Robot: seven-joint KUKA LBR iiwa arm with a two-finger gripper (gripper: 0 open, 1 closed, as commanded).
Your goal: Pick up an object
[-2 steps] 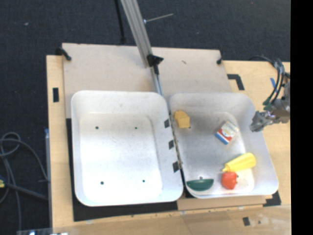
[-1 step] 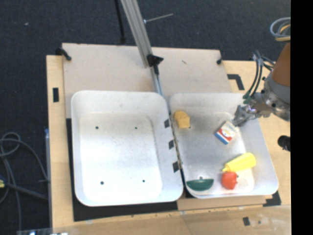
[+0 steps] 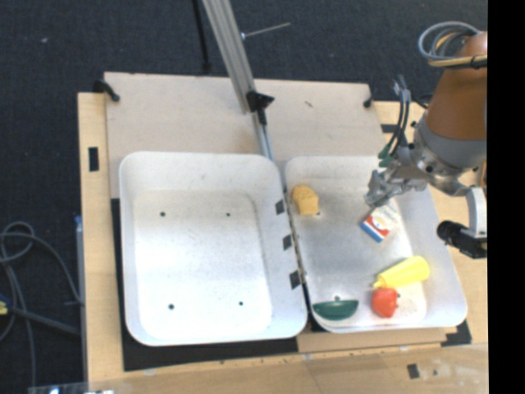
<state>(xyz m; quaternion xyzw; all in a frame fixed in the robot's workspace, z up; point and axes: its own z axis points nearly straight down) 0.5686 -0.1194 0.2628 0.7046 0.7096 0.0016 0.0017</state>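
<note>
The right bin (image 3: 328, 245) holds a tan lumpy object (image 3: 306, 200) near its left wall, a small white, red and blue carton (image 3: 376, 225), a yellow bottle-shaped toy (image 3: 403, 272), a red round toy (image 3: 385, 302) and a dark green dish-shaped piece (image 3: 336, 308) at the front rim. My gripper (image 3: 381, 192) hangs over the right bin, just above and behind the carton, reaching in from the right. Nothing shows between its fingers.
The left bin (image 3: 201, 245) lies beside the right one, with a row of dark clips along the shared wall. A slanted metal rail (image 3: 234, 52) rises from the bench behind the bins. Cables lie on the dark floor at left.
</note>
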